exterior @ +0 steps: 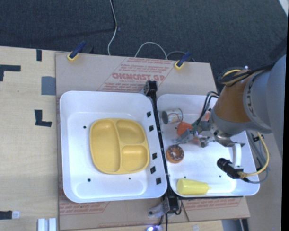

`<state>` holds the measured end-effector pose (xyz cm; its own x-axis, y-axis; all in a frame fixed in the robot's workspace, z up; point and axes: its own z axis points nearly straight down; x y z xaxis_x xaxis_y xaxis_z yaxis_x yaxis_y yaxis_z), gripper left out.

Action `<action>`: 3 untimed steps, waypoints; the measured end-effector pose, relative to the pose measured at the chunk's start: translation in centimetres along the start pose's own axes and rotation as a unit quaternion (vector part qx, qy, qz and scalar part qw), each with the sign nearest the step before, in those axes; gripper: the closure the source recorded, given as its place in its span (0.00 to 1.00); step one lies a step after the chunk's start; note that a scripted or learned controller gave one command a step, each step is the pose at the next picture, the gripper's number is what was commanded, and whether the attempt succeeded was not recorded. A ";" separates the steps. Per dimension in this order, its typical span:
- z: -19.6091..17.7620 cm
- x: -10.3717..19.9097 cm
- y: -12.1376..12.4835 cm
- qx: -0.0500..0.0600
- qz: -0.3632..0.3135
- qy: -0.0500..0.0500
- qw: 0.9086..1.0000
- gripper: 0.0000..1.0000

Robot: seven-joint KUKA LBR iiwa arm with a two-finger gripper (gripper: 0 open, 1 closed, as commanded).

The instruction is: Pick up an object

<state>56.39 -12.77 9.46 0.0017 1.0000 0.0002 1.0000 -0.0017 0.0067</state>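
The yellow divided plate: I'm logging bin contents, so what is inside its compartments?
All three compartments of the yellow divided plate look bare, with nothing covering them. It lies alone in the left bin. The donut and yellow bottle lie in the right bin.

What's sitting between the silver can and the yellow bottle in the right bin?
In the camera view, the donut lies between the silver can and the yellow bottle, with bare white bin floor on either side of it. An orange object sits just right of that line.
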 end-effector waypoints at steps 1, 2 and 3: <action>-0.8 0.1 -0.3 0.005 -0.002 0.000 1.000 1.00; -6.4 -0.8 -0.2 0.002 -0.001 -0.001 1.000 1.00; -12.7 -1.0 -0.3 0.001 -0.002 -0.001 1.000 1.00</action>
<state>55.97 -13.78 22.16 -0.0017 1.0000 -0.0016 1.0000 0.0017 0.0056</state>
